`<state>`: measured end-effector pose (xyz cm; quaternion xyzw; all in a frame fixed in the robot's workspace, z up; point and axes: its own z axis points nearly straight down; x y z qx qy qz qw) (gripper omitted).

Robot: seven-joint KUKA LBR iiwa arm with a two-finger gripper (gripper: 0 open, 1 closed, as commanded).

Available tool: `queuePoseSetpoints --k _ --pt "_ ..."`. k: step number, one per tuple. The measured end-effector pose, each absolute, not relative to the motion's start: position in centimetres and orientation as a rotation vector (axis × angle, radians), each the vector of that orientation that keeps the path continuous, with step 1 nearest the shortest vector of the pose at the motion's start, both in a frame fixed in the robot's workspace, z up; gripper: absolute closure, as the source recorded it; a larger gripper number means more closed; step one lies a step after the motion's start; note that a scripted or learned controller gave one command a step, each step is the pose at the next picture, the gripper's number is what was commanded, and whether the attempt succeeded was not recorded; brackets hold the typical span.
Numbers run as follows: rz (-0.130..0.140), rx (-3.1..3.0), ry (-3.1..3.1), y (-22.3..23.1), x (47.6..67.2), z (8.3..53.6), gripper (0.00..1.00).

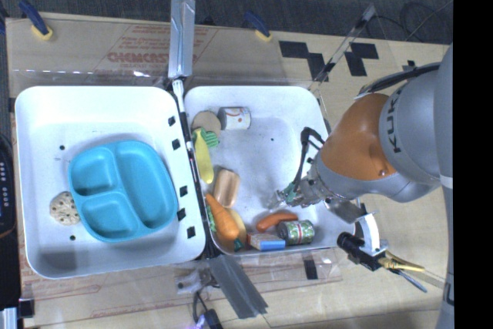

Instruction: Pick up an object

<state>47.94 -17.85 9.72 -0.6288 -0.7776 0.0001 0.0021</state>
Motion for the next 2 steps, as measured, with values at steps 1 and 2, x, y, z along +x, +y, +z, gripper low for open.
queuePoseSetpoints --k 1,2 --pt "0.003 -1.967 -2.439 -17.9 48.0 10.3 1.0" --pt "0.0 -2.072 -2.359 -14.3 53.9 9.0 1.0"
